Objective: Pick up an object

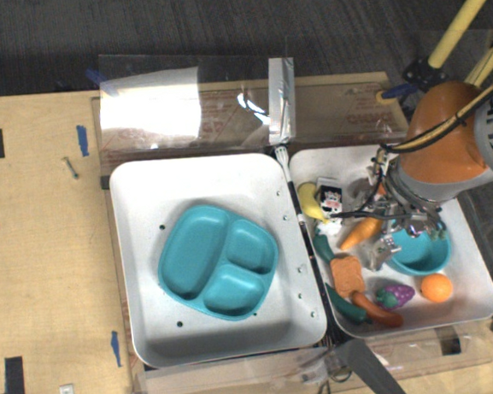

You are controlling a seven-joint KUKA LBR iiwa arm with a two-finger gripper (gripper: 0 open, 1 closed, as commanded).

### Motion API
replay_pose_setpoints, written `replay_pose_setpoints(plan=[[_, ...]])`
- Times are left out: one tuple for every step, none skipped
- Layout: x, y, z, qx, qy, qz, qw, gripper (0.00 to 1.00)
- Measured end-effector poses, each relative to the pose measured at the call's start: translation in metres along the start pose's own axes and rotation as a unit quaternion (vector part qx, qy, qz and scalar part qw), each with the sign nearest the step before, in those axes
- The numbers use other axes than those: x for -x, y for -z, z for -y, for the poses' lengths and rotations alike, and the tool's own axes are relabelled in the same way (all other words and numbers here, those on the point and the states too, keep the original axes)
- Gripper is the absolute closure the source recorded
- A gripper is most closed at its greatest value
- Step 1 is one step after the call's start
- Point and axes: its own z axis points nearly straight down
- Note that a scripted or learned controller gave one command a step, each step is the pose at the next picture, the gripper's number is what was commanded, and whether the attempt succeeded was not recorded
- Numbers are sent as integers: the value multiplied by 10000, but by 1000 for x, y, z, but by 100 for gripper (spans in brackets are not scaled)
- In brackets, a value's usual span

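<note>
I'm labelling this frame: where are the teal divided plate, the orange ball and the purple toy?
teal divided plate (pixel 218 259): camera view, on the ridge between its compartments.
orange ball (pixel 436 288): camera view, middle of the ball.
purple toy (pixel 398 293): camera view, its purple body.

The right bin (pixel 482 287) is crowded. The end effector (pixel 393 232) sits low among clutter, with the carrot (pixel 358 231) touching on its left and the blue bowl (pixel 423 254) just beside it on the right. Toward the near rim, the toast slice (pixel 348 274), purple toy (pixel 395 293) and orange ball (pixel 437 287) block the way. Far left, beyond the divider, the teal plate (pixel 219 260) leaves bare floor all around in the left bin (pixel 136 210).
</note>
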Motion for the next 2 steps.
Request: replay_pose_setpoints(plan=[[5, 13, -1, -13, 17, 69, 10000, 100], [-28, 100, -46, 11, -257, 2, 9997, 100]])
